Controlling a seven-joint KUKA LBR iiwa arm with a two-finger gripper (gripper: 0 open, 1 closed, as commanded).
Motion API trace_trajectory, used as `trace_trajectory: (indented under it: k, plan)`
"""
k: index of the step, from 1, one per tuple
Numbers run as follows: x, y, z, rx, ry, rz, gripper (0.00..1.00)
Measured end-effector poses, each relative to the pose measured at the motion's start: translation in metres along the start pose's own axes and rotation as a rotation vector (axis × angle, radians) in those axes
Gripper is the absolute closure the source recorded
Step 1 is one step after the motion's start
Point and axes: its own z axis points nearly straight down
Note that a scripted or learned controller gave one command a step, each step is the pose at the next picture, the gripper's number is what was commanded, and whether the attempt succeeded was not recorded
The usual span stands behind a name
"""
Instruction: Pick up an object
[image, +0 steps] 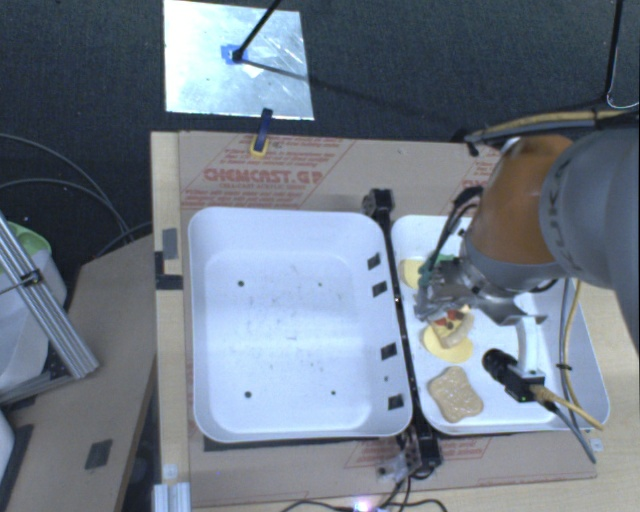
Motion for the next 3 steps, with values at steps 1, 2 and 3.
trace_trajectory:
  k: [1,2,3]
  plan:
    - [0.020,-0.009,-0.166,-0.014,0.000,0.002,1.00]
    - [-0.025,-0.041,-0.139,0.005,-0.003,0.014,1.00]
    - [0.027,-0.039,-0.140,0.002,-0.001,0.003,1.00]
